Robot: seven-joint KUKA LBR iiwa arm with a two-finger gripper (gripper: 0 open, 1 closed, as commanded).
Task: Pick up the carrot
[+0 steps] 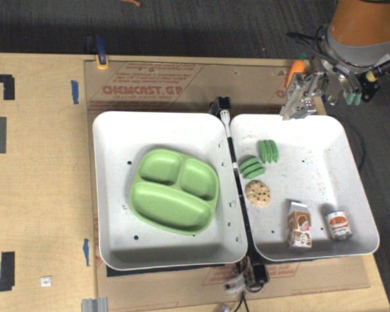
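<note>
At the 12 o'clock rim of the right bin (325,155), the arm (364,18) positions the gripper (298,106) just above the bin edge. An orange piece, judged to be the carrot (294,71), lies against the gripper's 12 o'clock side. Whether the gripper is open or clamped on it cannot be determined. Expect a light, stiff, smooth, tapered toy. Grasp it across the thick middle to limit slipping.

A light wooden bench (39,194) is carrying a sheet of printed cardboard (182,83), with two white bins sitting on it, touching side by side: the left bin (110,239) and the right bin (357,200). Blue clips (101,47) are pinching the cardboard's far edge. Black tape marks (3,86) are lying at the bench's left.
</note>
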